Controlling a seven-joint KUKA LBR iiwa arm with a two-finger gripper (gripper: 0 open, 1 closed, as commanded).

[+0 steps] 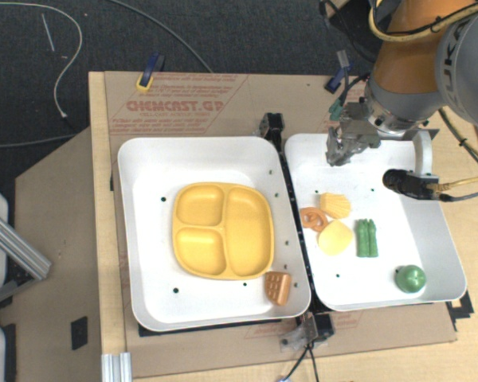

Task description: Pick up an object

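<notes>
My gripper (340, 154) hangs over the back left part of the right bin (438, 237), with nothing visible between its fingers. Below it in that bin lie an orange pretzel-like piece (311, 219), a yellow shell-shaped piece (335, 205), a pale yellow round piece (334, 238), a green asparagus bundle (367, 238) and a green pepper-like piece (410, 278). The gripper stands well behind these, apart from them. A brown bread-like piece (278, 287) lies at the front right of the left bin.
A yellow divided plate (223, 231) sits in the middle of the left bin (143, 213). A black clamp (272, 124) stands between the bins at the back. A black fitting (406, 183) juts over the right bin from the arm.
</notes>
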